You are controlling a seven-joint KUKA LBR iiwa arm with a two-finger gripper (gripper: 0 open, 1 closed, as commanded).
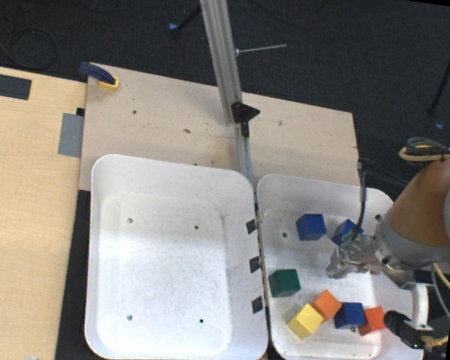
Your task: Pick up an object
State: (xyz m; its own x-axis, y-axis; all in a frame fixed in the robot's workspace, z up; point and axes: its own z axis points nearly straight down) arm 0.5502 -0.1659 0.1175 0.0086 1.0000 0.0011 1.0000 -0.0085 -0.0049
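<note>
In the right bin [384, 354], everything sits relative to the green cube [284, 282]. Arm [423, 215] comes in from the right, well beyond it. Gripper [345, 266] hangs right of the green cube and slightly farther back; can't tell its opening or whether it has anything. Blue cube [311, 227] behind the green cube. Another blue cube [345, 231] farther right, touching the gripper. Orange cube [326, 304], blue cube [350, 315], red cube [372, 320] in a row to its front right. Yellow cube [305, 321] nearest, front right.
</note>
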